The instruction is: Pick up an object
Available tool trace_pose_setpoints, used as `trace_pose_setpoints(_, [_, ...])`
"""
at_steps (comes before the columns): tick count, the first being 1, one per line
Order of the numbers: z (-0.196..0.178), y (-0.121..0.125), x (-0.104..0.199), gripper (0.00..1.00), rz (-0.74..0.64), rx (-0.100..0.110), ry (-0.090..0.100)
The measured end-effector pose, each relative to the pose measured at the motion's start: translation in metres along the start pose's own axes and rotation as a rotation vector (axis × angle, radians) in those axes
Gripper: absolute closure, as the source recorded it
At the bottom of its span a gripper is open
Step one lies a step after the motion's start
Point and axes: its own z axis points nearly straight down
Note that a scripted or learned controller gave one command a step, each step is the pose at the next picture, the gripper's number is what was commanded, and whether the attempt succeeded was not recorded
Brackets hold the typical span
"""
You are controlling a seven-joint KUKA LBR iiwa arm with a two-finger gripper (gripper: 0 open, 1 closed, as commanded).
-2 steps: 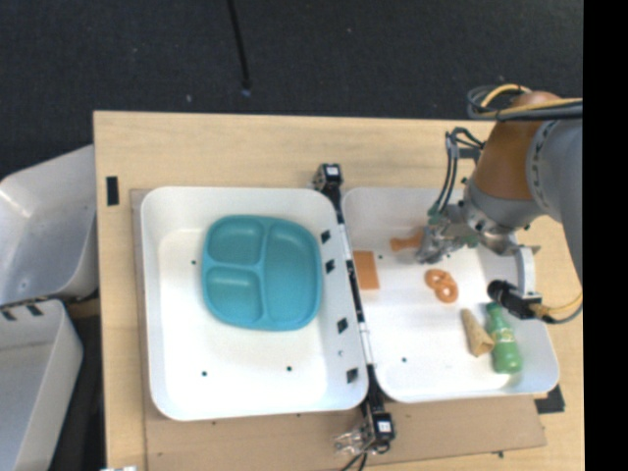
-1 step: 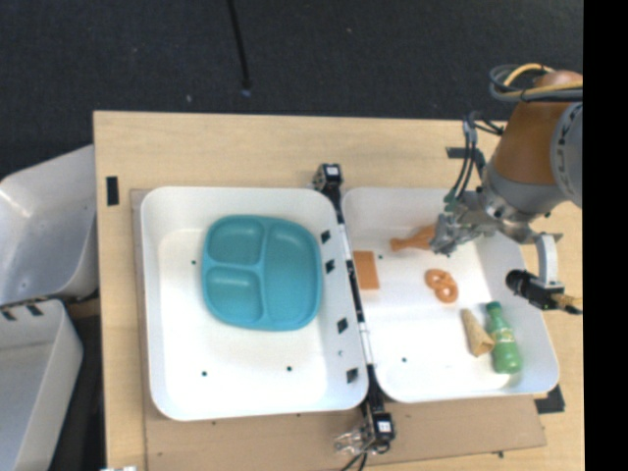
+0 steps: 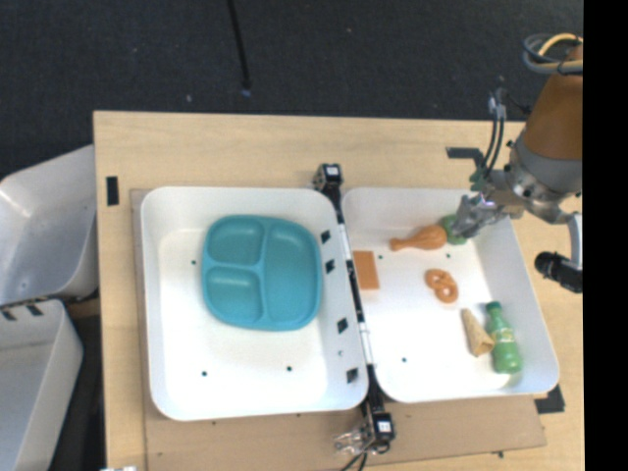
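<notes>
Camera view, item by item, as we read it from above.

Left bin (image 3: 157, 361): we log one teal divided plate (image 3: 262, 271), lying flat near the middle.

Right bin (image 3: 530, 361): we log four pieces. A chicken drumstick (image 3: 420, 239) lies toward the far wall, thick end pointing at the arm. A flat orange block (image 3: 365, 270) sits near the divider. A pretzel (image 3: 442, 285) rests mid-bin. A green bottle (image 3: 503, 340) lies beside a tan cone-shaped piece (image 3: 477, 332), the two touching or nearly so, near the right wall.

Gripper (image 3: 463, 222): we place it low at the far right of the right bin, at the thick end of the chicken drumstick. Whether its claw is apart or together, we cannot tell; the tip is too small and blurred.

Handling note: we judge the drumstick the likeliest target. A good grasp straddles its thick end squarely and closes across the narrow width, well down, before any lift. Risk: a shallow pinch lets the rounded toy slip out.
</notes>
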Motion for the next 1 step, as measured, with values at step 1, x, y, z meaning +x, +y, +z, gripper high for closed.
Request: trace_pose_setpoints(1, [-0.0233,0.0011,-0.0012,1.00,-0.005,0.003,0.001])
